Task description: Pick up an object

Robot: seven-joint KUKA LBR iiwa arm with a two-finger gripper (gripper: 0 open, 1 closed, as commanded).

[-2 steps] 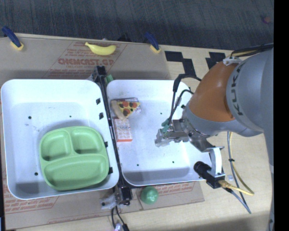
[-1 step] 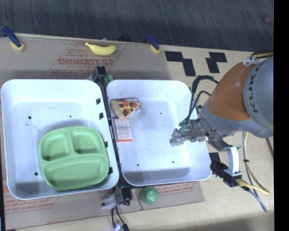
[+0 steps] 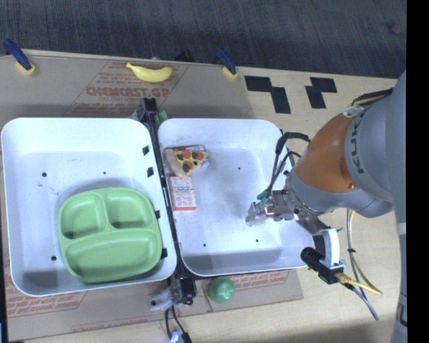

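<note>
My gripper (image 3: 258, 212) hangs low over the right part of the right bin (image 3: 222, 128), its fingers pointing left; nothing shows between them. A toy pizza slice (image 3: 186, 158) lies at the bin's upper left. Just below it rests a small red-and-white packet (image 3: 182, 192), along the left wall. Both lie well left of the gripper. A green divided plate (image 3: 111, 232) sits in the left bin (image 3: 28, 138).
A yellow banana (image 3: 149, 71) lies on the cardboard behind the bins. A green ball (image 3: 221, 289) rests in front of the right bin. Blue clamps (image 3: 18, 56) hold the cardboard at the back. The arm's orange band (image 3: 327, 161) overhangs the right bin's right wall.
</note>
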